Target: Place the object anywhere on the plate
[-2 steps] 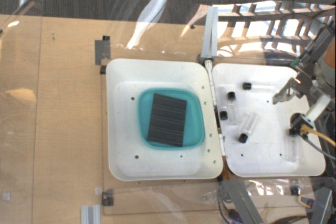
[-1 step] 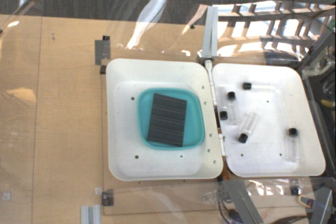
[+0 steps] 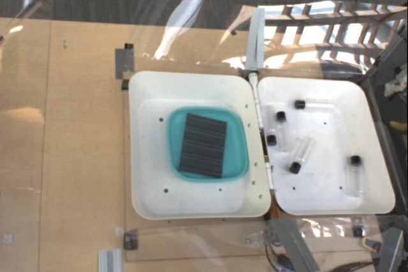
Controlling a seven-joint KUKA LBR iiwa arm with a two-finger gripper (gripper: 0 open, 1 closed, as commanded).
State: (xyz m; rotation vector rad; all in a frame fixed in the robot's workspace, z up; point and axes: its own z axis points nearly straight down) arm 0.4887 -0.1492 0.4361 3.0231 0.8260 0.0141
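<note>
A teal square plate (image 3: 237, 137) with rounded corners sits in the middle of the left white bin (image 3: 150, 188). On it lies a dark grey ribbed rectangular block (image 3: 203, 145), flat and tilted slightly from the plate's edges. The block rests wholly inside the plate's rim.
The right white bin (image 3: 331, 197) holds several small clear vials with black caps, among them one near its middle (image 3: 299, 157) and one by its right wall (image 3: 355, 172). A grey metal post (image 3: 255, 41) stands behind the seam between the bins. Bare wooden bench (image 3: 64, 137) lies to the left.
</note>
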